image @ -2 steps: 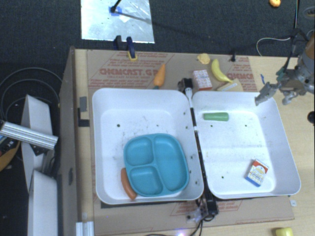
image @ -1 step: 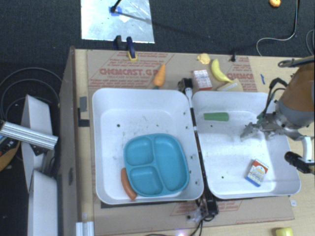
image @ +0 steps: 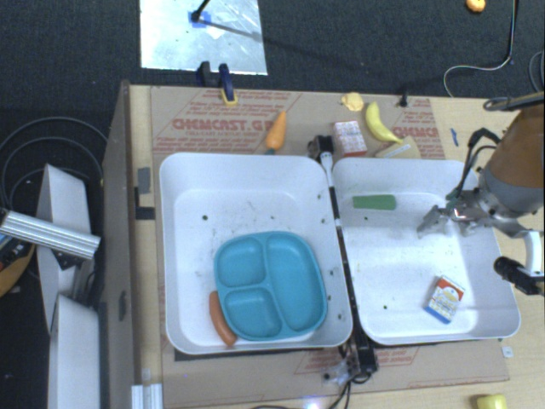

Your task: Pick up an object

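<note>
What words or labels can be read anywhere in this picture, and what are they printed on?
"CHEMCAST G…" in red on the cardboard sheet under the bins, left of the carrot, which hides the rest.
Matching red print on that cardboard right of the banana: too cut off to read.
Small box behind the bins: print too blurred.
Small carton in the right bin: print too small.

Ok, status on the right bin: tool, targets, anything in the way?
Tool over right bin, holding nothing. Green block beside it, small carton nearer the front. Nothing between.
</note>
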Available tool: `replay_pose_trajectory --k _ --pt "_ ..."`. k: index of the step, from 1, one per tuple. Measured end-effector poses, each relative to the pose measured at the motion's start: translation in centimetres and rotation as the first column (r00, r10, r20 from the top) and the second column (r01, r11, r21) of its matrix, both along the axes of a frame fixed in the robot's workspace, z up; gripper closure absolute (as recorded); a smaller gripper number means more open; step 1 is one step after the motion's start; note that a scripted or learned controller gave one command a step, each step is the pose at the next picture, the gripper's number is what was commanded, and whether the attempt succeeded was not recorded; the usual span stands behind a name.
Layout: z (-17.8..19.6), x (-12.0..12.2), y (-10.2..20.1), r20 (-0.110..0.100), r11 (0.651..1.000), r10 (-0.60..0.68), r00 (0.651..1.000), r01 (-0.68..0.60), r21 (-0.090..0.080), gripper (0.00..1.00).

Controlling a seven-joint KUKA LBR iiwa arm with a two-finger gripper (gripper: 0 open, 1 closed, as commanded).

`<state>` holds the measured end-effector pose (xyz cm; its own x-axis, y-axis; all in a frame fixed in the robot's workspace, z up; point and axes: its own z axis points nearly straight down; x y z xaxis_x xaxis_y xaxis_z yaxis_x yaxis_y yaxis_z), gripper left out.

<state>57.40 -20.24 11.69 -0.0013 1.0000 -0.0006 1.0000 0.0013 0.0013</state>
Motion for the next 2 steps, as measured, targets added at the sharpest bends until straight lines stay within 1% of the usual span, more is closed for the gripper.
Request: replay_pose_trajectory --k 1,2 --pt "-3.5 -4.6 6.2 -0.006 1.0 0.004 1.0 -0.004 0.004 0.0" --pt "7.7 4.2 4.6 0.017 1.0 0.006 1.0 -0.006 -0.005 0.0"
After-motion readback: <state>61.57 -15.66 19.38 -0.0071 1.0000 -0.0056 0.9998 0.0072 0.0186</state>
